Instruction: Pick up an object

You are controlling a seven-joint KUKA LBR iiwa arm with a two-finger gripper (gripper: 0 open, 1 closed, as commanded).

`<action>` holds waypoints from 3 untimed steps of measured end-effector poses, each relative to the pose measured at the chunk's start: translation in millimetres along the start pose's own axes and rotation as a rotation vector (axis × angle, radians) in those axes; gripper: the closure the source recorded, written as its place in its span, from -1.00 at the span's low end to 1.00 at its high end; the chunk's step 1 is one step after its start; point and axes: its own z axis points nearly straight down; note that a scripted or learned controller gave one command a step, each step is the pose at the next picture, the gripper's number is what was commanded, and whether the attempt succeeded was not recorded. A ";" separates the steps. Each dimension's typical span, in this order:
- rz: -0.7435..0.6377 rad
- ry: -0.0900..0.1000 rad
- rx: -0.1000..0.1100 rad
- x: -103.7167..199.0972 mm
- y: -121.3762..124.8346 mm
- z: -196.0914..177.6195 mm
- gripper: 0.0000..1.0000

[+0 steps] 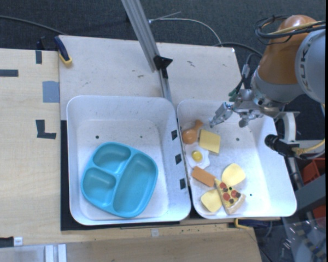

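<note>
the bench (22, 124) fills the frame, pale wood at the left with grey tape marks, a whitish board behind the bins. the left bin (76, 146) sits in the lower middle of the frame and holds a blue divided plate (119, 179) in its lower left part. the right bin (262, 173) lies just beside it, touching along the middle edge. the arm (295, 53), grey with an orange band, enters from the upper right of the frame and reaches over the right bin's upper end. a metal rail (139, 23) slants down from the top centre toward the bins' shared edge. the tool (233, 113) hangs above the right bin's upper part, its two fingers spread apart with nothing between them. the toy food lies lower left of it in the right bin: a yellow cheese square (210, 141), an orange round piece (190, 135) just left of it, a fried egg (197, 157), an orange sausage-like piece (203, 176), a yellow chip (233, 174), a pizza slice (231, 195) and a pale yellow lump (210, 200) near the bin's lower edge.
</note>
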 end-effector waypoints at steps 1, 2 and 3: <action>0.006 -0.001 0.010 -59.9 -48.1 122.0 -1.00; 0.001 -0.001 -0.001 -65.7 -40.7 97.7 -1.00; -0.001 0.001 0.001 -64.0 -41.1 89.3 1.00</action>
